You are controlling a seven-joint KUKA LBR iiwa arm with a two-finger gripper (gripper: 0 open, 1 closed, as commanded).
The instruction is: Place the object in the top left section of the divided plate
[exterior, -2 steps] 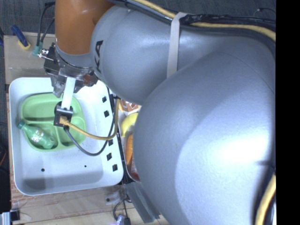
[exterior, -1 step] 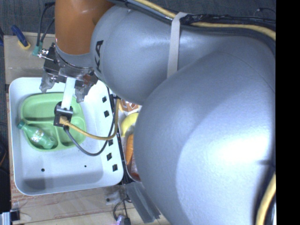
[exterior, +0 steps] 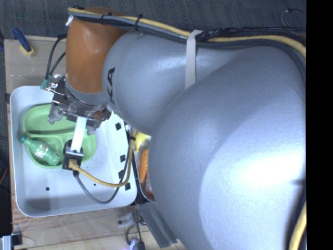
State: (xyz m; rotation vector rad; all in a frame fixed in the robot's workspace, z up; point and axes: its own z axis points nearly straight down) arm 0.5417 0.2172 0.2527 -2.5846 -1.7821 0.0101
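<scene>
At the frame's left I see the green divided plate (exterior: 39,124) lying in the white bin (exterior: 31,202). My arm (exterior: 208,129) sweeps in from the right, its orange band (exterior: 86,51) upper left, wrist bent down over the plate. The object is hidden from me.

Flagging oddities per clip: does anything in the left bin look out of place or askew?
Nothing clearly does. The green plate lies flat in the left bin, a clear bottle-like object resting in it. The arm hides the rest.

Arm over the left bin
The divided plate (exterior: 36,120) lies in the left bin (exterior: 31,202), at its far end; the arm (exterior: 218,129) looms above from the right.
</scene>
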